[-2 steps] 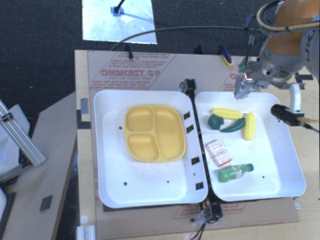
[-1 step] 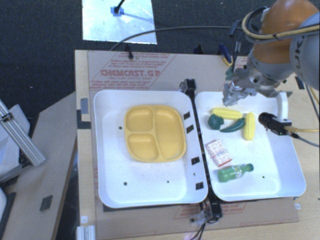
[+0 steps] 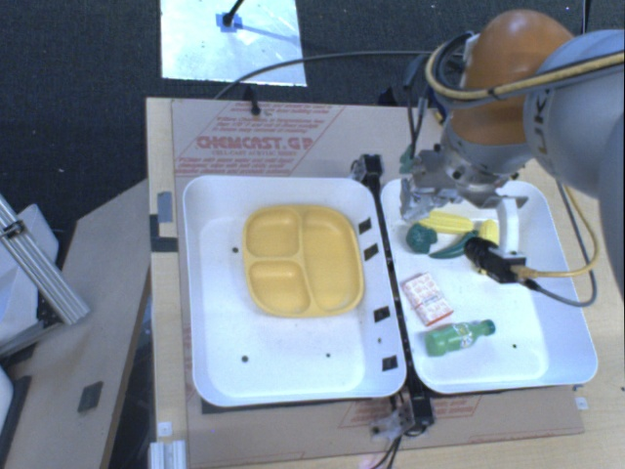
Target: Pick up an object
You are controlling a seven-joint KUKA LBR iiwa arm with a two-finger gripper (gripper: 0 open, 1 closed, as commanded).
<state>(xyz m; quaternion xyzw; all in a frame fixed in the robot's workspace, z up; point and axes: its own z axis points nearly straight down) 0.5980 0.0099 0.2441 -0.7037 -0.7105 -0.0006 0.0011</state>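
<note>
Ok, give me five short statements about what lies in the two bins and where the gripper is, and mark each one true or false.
1. The yellow divided plate lies in the left bin. True.
2. The green bottle stands upright in the right bin. False: it lies on its side.
3. The gripper is over the far end of the right bin, near the corn cob. True.
4. The small red and white box rests on the yellow plate. False: it lies on the floor of the right bin, just beyond the bottle.
5. The bottle and the box share a bin. True.
</note>
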